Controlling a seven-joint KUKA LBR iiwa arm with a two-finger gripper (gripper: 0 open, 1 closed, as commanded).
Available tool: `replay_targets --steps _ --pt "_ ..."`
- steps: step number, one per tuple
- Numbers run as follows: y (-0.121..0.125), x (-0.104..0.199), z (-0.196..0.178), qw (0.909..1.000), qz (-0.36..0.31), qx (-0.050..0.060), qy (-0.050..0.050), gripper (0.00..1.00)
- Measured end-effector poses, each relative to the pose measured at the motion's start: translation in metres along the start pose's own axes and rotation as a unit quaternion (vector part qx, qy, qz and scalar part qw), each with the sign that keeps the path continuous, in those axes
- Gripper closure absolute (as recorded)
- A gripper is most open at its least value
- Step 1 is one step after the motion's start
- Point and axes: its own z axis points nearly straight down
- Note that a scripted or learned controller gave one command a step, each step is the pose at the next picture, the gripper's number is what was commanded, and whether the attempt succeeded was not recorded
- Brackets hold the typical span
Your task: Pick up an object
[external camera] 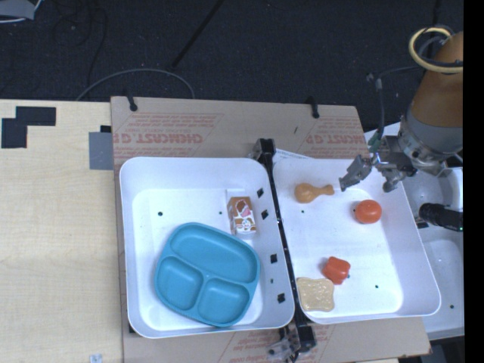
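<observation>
- My bench (pixel 53 225) is pale wood.
- A brown cardboard sheet (pixel 227 131) lies flat on it.
- Two white bins sit side by side there: left bin (pixel 140 180), right bin (pixel 420 278), rims touching.

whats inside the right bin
The right bin holds four things, all apart: a tan pear-shaped toy, a round orange-red tomato, a small red pepper and a pale toast slice. The end effector hangs over its far edge, covering some rim.

Tray (pixel 206 274) left bin; tomato (pixel 367 212) right.
</observation>
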Motion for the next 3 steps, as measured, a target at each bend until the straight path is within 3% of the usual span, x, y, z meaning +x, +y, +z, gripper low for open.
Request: replay_targets --steps 1,3 --pt "0.002 0.0 -0.007 1.0 -0.001 -0.007 -0.001 0.0" --pt "-0.006 0.007 0.081 1.0 -0.001 -0.004 0.0 0.0"
